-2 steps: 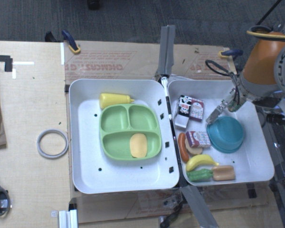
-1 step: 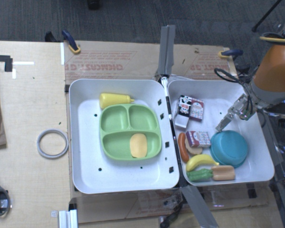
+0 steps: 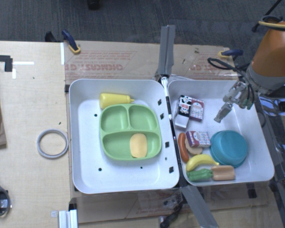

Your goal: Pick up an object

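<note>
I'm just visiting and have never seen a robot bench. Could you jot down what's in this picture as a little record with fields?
left bin: green divided plate with a pale yellow piece in its front section; yellow bottle behind the plate
right bin: blue bowl, banana, hot dog, small cartons, other toy food
gripper: above the right bin's back, holding nothing visible
beside the bins: roll of tape on the bench

I see even, fairly bright overhead light, soft shadows under the bins' (image 3: 123, 184) near rims. Mild glare on the white walls and the bench's (image 3: 28, 103) left side. Overall slightly soft, low resolution; floor at top dim.
</note>
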`<state>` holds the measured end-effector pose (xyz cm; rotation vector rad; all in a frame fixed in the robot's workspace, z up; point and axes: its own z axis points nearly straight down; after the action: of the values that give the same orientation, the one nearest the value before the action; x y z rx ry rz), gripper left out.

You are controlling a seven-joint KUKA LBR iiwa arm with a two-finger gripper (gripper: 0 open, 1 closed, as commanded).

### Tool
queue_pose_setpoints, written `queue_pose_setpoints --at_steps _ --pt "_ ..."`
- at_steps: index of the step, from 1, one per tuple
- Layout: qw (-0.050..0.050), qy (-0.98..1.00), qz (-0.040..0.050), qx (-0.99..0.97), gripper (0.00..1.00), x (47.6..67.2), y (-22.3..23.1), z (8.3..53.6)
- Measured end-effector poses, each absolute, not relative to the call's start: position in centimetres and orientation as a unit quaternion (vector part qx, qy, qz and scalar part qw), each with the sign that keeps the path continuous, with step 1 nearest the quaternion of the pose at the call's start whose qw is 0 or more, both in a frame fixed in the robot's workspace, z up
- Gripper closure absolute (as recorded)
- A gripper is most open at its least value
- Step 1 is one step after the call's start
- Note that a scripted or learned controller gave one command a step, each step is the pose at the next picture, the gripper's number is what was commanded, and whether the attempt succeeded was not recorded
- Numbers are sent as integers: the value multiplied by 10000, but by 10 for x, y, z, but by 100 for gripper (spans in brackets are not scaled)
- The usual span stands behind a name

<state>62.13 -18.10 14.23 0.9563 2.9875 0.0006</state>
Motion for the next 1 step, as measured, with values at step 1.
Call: queue_pose_setpoints --at_steps 1 --pt "6 9274 1 3742 0 632 -130 122"
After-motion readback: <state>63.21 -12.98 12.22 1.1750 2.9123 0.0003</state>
